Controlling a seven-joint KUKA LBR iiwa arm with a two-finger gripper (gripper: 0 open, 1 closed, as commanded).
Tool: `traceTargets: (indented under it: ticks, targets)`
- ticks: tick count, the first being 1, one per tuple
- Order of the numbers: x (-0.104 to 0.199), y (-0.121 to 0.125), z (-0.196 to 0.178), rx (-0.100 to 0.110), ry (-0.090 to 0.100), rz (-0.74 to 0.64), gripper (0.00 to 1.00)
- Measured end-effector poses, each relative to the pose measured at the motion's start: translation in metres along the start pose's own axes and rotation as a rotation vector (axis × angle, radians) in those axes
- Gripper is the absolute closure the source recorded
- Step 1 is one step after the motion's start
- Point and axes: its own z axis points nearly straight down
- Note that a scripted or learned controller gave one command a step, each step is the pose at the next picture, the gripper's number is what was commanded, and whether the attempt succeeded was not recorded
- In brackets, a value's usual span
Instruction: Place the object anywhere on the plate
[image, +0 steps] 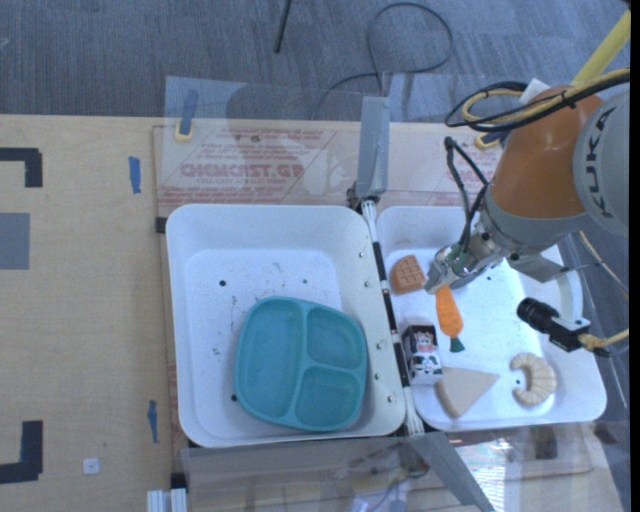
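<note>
Plate (300, 365) in the left bin (200, 240) bears nothing; placement outstanding. Gripper (447, 272) sits over the carrot's (451, 316) top end in the right bin (585, 400). Jaw state: cannot tell.

Lighting bright, even, diffuse from overhead. Shadows soft and short. Mild glare on the white bins (270, 225) and on the clear sheet (250, 150) behind them. Slight overall softness; fine detail grainy. Colour cool. No marked edge distortion.
</note>
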Motion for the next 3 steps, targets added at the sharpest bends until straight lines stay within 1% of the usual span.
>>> traceTargets:
  ticks: [1, 2, 3]
  targets:
    - [0.075, 0.009, 0.0, 0.004, 0.002, -0.211, 1.0]
    - [0.137, 0.011, 0.0, 0.005, 0.003, -0.273, 1.0]
    - [0.136, 0.011, 0.0, 0.005, 0.003, -0.272, 0.0]
